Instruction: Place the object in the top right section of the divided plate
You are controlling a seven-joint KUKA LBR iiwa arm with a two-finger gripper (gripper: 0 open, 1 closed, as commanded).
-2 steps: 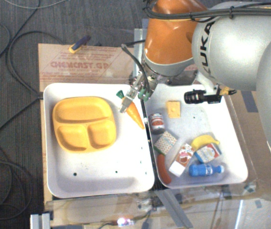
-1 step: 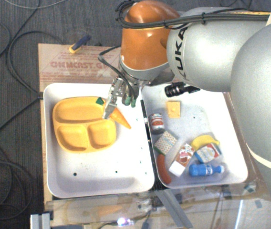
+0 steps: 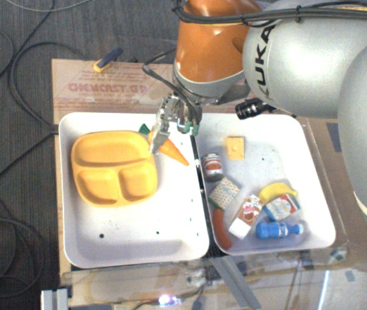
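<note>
The carrot point(image 3: 170, 150) is lying just right of the yellow plate point(image 3: 114, 166) in the left bin point(image 3: 132, 244), tip pointing down-right, greens up-left, with the gripper point(image 3: 162, 134) closing on its upper end.

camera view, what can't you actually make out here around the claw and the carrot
- Claw: whether it truly clamps the carrot; it is small and blurred against the carrot's top.
- Carrot's green top: partly covered by the claw.
- Yellow divided plate: whether the carrot touches its rim or hangs above it; the slanted view does not settle height.
- Right bin: labels on the small packages are too small to read.
</note>
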